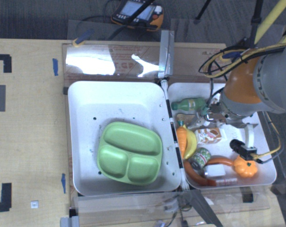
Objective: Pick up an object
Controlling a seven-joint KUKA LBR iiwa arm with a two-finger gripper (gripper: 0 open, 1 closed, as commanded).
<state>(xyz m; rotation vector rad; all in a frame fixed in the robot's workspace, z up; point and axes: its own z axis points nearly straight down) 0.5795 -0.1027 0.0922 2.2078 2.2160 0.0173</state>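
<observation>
My gripper (208, 117) hangs low over the right bin (268, 141), at its upper middle, with the grey arm and its orange band behind it to the right. Just left of the gripper lies a green bottle (191, 104) on its side. Directly below the gripper is a red and white snack packet (210, 135). A yellow banana (191, 143) and an orange carrot-like piece (181, 139) lie by the bin's left wall. A green-labelled can (200, 157), a red curved sausage shape (197, 175) and an orange fruit (247, 168) sit along the front.
The left bin (86, 103) holds a green divided plate (130, 152) in its lower middle. A metal divider (165, 56) stands behind the two bins. The objects in the right bin are packed close together along its left and front.
</observation>
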